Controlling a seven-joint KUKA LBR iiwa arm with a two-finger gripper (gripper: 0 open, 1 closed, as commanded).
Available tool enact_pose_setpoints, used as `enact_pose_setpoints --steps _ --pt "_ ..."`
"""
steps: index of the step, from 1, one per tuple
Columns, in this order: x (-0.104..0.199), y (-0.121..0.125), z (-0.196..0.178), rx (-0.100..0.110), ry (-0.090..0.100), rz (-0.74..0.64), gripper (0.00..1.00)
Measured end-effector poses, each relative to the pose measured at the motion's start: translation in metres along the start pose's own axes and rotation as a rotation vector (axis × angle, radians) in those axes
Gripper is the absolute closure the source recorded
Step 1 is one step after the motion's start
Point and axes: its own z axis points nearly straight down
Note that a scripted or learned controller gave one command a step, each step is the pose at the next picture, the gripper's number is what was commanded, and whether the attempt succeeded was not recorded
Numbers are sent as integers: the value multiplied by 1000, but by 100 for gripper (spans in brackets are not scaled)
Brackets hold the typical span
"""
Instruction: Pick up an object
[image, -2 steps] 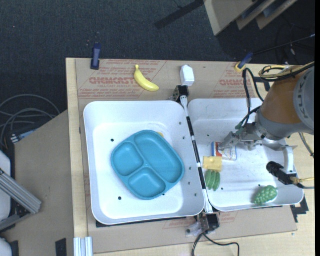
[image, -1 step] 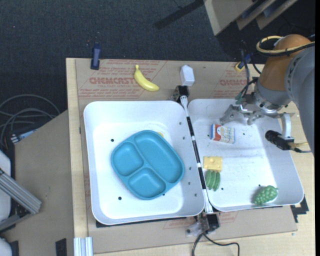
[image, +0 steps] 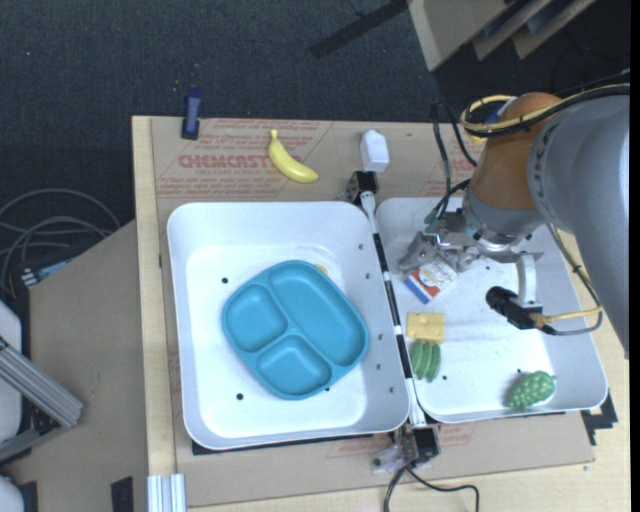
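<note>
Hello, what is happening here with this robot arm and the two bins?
A grey arm reaches into the right bin and its tool sits low over a small red, white and blue packet. A yellow block, a green pepper and green grapes lie nearby. The left bin holds a blue divided plate.

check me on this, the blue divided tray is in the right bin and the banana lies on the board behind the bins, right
Not quite. The camera view shows the blue divided tray in the left bin, not the right one. The rest holds: the banana lies on the board behind the bins.
</note>
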Motion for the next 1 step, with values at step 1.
enact_pose_setpoints --steps 1 --pt "-1 0 -10 -2 -1 0 100"
